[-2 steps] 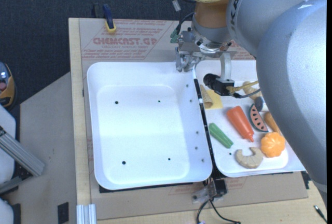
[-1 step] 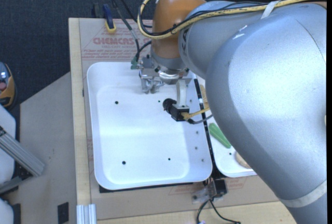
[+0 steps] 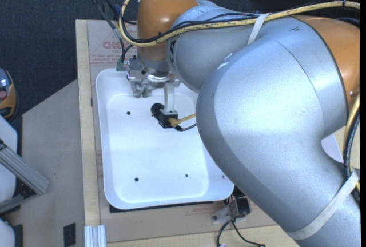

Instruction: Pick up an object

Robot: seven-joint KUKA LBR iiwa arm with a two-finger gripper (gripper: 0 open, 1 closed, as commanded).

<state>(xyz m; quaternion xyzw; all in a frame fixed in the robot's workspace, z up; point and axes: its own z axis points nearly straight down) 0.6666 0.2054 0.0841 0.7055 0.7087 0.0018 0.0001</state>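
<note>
The gripper (image 3: 143, 90) is seen low over the far edge of the white bin (image 3: 150, 155), near its far left corner, and appears to touch or nearly touch the bin floor there. Whether it is apart, together or clamped on anything cannot be told at this angle. One bin is seen, and three small dark dots (image 3: 136, 179) are counted on its floor: one near the gripper and two toward the near edge. The bin's right edge, and whatever object may lie there, is covered by the grey arm (image 3: 274, 126). A yellow cable (image 3: 229, 20) is run along the arm. The bin is carried by a tan bench (image 3: 86, 103).
</note>
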